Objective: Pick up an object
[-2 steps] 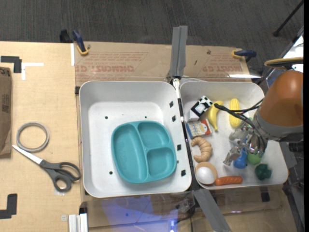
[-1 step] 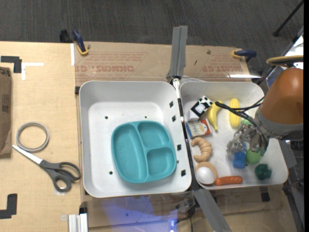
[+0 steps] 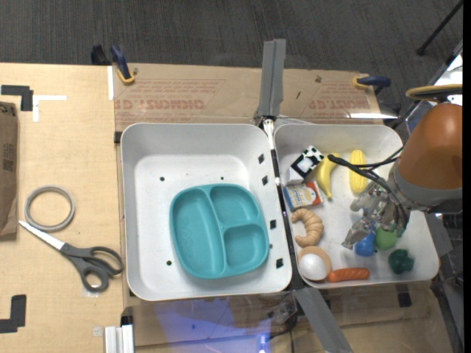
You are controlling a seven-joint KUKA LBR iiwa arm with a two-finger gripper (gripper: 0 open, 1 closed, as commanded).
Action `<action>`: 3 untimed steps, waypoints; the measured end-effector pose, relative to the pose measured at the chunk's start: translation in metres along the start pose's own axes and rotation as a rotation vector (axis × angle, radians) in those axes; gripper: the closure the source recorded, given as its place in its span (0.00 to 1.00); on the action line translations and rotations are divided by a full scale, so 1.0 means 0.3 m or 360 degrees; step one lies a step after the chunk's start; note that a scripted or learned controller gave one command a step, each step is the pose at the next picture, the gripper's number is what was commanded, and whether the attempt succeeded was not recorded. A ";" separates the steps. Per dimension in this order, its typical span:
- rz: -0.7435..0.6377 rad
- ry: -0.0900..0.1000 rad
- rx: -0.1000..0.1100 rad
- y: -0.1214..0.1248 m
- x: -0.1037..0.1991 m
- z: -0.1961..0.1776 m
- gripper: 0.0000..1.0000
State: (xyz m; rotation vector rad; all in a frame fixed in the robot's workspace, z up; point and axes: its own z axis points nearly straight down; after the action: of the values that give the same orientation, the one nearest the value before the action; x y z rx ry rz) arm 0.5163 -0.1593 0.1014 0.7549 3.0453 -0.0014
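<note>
The metal two-finger gripper (image 3: 370,225) hangs low in the right white plastic bin (image 3: 412,271); whether it is open or closed I cannot tell, since its metal parts blur together. A small blue object (image 3: 364,246) lies just beneath its tip, perhaps touching it, with a round green ball (image 3: 385,237) just beside. A dark green lump (image 3: 400,261) sits nearer the bin's corner. Farther off lie a yellow corn cob (image 3: 358,170), a yellow banana (image 3: 324,176), a tan croissant (image 3: 309,226), a white egg (image 3: 313,264) and an orange carrot (image 3: 348,274). The left white bin (image 3: 140,197) holds a teal divided plate (image 3: 219,230).
</note>
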 end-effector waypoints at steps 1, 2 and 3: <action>0.0301 0.0001 0.0000 0.162 -0.259 0.031 0.00; 0.0670 -0.0001 0.0001 0.246 -0.269 0.029 0.00; 0.0948 0.0003 0.0004 0.270 -0.200 0.031 0.00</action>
State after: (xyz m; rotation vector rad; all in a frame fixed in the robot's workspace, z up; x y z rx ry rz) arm 0.6073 -0.1156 0.0925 1.6164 2.6920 -0.0028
